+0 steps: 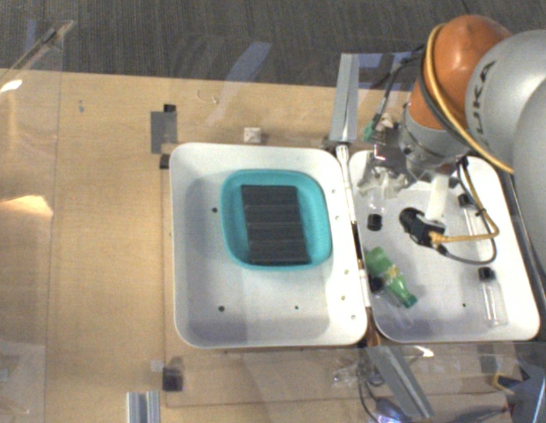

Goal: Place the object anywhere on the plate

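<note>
A: Table [88, 263] noted first: pale wood, glare patches at the left, a clear sheet laid over it. What is carried on it?

B: Two shallow white bins, set side by side and touching along their inner rims. The left bin [198, 311] is occupied by a teal rounded-square plate [319, 214] with a dark ribbed rectangular insert [273, 225] laid in its middle. The plate is seated toward the upper half of that bin.

A: And the arm?

B: The grey arm with its orange band [462, 55] is seen entering from the upper right, hung over the upper part of the right bin [511, 320]. Black and yellow cables [471, 236] are looped below the wrist, across the bin floor.

A: Gripper?

B: The gripper [379, 176] is located at the upper left corner of the right bin, close to the shared rim. Its state cannot be told; it is too cluttered with metal parts and glare. Nothing is seen held there.

A: The task's thing?

B: A small green plastic object [389, 278], oblong and tilted, is recorded lying on the floor of the right bin, at its lower left, just beside the shared rim. It is well apart from the gripper and not on the plate.

A: Smaller items?

B: A small pale block [252, 135] on the table, just above the left bin.
</note>
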Controlling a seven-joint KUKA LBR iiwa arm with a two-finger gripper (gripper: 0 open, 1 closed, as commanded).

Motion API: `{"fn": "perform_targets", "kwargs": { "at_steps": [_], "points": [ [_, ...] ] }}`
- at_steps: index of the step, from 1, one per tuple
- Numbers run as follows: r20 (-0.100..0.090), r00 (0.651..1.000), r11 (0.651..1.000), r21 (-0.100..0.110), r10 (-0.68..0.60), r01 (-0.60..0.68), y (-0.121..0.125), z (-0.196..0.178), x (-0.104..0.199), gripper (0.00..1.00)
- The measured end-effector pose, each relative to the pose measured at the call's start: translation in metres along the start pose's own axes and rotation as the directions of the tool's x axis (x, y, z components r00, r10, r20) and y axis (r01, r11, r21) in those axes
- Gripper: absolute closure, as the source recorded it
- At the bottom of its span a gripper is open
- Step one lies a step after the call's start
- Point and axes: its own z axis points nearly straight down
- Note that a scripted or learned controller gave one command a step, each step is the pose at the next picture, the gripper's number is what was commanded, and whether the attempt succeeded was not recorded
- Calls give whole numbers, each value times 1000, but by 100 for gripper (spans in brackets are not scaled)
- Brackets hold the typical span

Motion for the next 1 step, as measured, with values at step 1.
{"fn": "perform_targets", "kwargs": {
  "at_steps": [1],
  "points": [
    [0, 1000, 1000, 0, 1, -1, 0, 0, 0, 0]
  ]
}}
